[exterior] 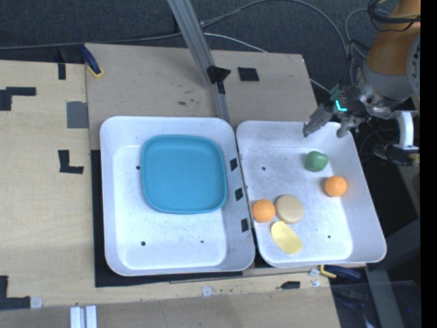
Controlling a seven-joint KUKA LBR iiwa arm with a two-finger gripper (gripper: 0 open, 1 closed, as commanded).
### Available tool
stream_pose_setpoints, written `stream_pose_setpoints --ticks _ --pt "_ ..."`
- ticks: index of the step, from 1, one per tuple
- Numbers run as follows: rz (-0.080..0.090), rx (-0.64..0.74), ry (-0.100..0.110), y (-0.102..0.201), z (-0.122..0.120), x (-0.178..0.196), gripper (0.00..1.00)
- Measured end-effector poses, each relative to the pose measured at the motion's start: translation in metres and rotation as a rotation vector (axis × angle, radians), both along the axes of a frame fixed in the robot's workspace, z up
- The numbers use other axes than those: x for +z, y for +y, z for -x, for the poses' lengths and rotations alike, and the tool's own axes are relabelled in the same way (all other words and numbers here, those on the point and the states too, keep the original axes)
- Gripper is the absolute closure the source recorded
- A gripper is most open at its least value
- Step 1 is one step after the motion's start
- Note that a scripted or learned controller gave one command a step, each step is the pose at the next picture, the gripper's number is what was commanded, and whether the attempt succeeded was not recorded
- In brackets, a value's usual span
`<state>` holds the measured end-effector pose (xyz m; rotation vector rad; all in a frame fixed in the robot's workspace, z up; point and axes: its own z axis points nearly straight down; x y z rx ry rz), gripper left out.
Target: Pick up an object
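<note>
Camera view: the gripper [328, 124] hangs spread open and holding nothing over the right bin's [362, 241] far edge, with the green ball [315, 160] lying nearest, toward six o'clock, and other small round pieces clustered farther along the same bearing

Pale wooden bench [41, 203] with a lighter tan board [150, 80] laid over its middle; dark tape patches [248, 74] scattered on both. Two shallow white plastic bins sit side by side on a black mat [97, 217]. Left bin [123, 251] and right bin [355, 244] touch along their inner edges, joined by small black clips [239, 194]. A grey metal post [198, 39] rises at a slant from the board just behind the bins' seam. A yellow-and-blue clamp [92, 63] sits at the board's far-left corner.
</note>
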<state>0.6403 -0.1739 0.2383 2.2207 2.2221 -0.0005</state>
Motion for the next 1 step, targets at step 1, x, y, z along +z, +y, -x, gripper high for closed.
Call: stream_pose_setpoints --ticks 1 --pt "0.0 0.0 0.0 0.0 0.0 -0.0001 0.0"
